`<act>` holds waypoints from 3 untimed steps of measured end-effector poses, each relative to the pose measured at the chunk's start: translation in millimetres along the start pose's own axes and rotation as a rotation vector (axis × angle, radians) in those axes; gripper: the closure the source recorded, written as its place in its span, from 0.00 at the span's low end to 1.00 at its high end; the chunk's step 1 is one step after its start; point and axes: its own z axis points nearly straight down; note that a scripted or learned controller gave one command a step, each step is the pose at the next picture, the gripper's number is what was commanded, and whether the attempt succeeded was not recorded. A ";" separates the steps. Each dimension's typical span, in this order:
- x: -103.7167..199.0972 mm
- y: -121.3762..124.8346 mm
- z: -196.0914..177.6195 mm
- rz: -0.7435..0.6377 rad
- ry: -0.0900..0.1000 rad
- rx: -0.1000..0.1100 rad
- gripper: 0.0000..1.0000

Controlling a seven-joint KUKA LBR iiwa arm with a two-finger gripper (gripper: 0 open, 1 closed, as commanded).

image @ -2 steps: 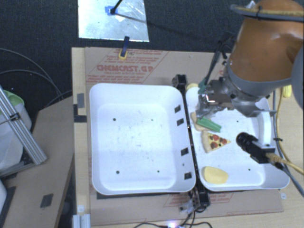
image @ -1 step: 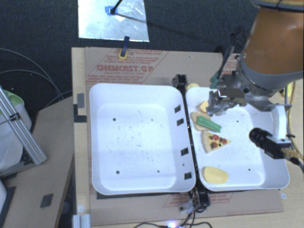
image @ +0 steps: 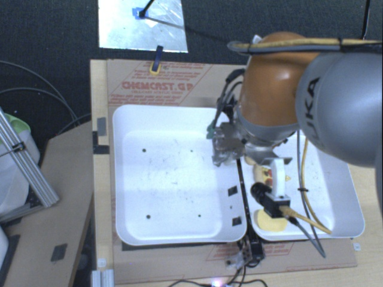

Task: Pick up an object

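Two shallow white plastic bins are seen from above at a slant. They sit side by side on a brown cardboard sheet (image: 161,82) printed with red lettering. The left white bin (image: 119,178) has a floor marked with a few dark specks. The right white bin (image: 354,220) is largely covered by the grey arm with the orange band (image: 281,76), which reaches in from the right.

The metal gripper (image: 226,147) is placed low at the seam between the two bins, over the right bin's inner edge. Whether it is wide or narrow cannot be told, because it is masked by the wrist above it. Nothing is seen held in it.

A pale yellow, flat, rounded object (image: 270,223) lies on the floor of the right bin, near its front inner corner. A second yellowish piece (image: 261,173) lies further back in the same bin, near the gripper. It is partly hidden by the robot's own parts, and its shape cannot be made out.

The task is judged not yet done, as both yellow things rest on the bin floor and nothing is lifted. The approach appears to be made, with the gripper low and close to the yellowish piece. A closing on one object and a lift clear of the bin are judged to be left.
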 end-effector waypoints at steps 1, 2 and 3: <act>25.7 -21.0 144.4 0.005 -0.002 0.010 1.00; 30.6 38.5 -50.1 0.002 0.004 -0.024 1.00; 22.3 -22.0 -73.7 0.002 0.001 -0.004 1.00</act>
